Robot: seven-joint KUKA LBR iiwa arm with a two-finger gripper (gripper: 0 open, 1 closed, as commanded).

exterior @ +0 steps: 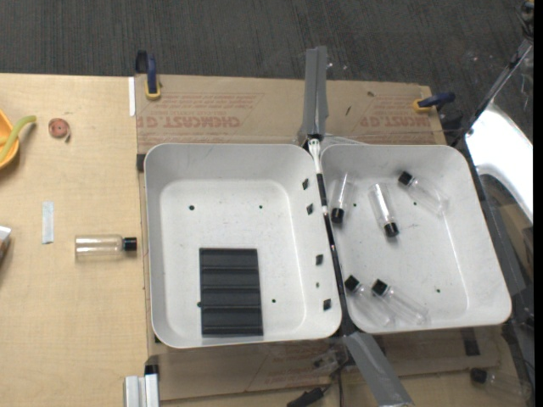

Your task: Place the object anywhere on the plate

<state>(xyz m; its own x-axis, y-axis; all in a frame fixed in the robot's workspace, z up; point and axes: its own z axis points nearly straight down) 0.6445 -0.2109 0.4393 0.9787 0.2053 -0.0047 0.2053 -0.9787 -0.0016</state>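
Observation:
A black ridged plate (pixel 230 292) lies flat in the left bin (pixel 170 176), near its front wall. Several clear vials with black caps lie in the right bin (pixel 475 253). One vial (pixel 339 195) rests against the divider side, another (pixel 383 209) lies near the middle, and a third (pixel 422 192) is toward the back right. Two more vials (pixel 397 303) lie close together at the front of that bin. All the vials rest on the bin floor, apart from the plate.
On the wooden bench to the left lie a spare clear vial (pixel 103 245), a small white strip (pixel 47 223), a red disc (pixel 58 127) and a yellow object (pixel 7 139). Clamps (pixel 149 75) hold the cardboard behind the bins. A pale curved body (pixel 502 147) stands beside the right bin.

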